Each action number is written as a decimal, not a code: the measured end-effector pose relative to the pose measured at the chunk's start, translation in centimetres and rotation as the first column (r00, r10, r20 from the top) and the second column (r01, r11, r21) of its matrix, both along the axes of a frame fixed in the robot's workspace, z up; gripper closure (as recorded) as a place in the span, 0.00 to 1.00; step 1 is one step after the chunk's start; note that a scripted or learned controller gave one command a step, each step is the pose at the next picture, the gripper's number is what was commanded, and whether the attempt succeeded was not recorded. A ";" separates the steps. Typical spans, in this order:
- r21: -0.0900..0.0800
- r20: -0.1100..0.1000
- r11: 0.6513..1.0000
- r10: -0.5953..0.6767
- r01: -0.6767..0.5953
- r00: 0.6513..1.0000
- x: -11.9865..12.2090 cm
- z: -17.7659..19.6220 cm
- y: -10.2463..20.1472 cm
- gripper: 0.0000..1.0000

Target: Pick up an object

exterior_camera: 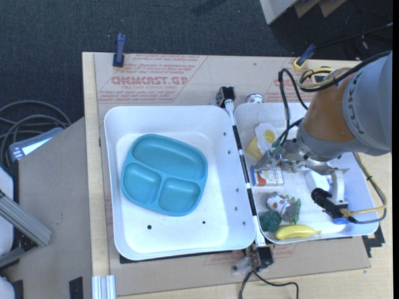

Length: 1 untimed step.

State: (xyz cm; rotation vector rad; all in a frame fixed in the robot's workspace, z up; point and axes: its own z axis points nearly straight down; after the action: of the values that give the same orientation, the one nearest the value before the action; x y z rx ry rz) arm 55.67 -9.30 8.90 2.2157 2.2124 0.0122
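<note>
Left bin (118, 229): blue tray (164, 174) | right bin (368, 228): banana (297, 232), carton (269, 177) | claw (272, 159): state unclear

The bench (187, 73) is a flat board carrying red printed lettering along its far portion. A blue clamp (119, 49) grips the far left edge. Black clips (225, 94) sit at the far end of the seam between the two bins, with another fitting at the near end. Coiled grey cables (31, 120) lie on the dark carpet (93, 11) left of the bench.
</note>
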 end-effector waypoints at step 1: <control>0.004 -0.008 1.000 0.003 -0.002 1.000 0.4 -0.1 -0.2 0.00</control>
State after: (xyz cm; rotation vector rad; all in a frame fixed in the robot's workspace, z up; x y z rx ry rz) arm 56.05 -9.53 8.79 2.2189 2.2211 0.0084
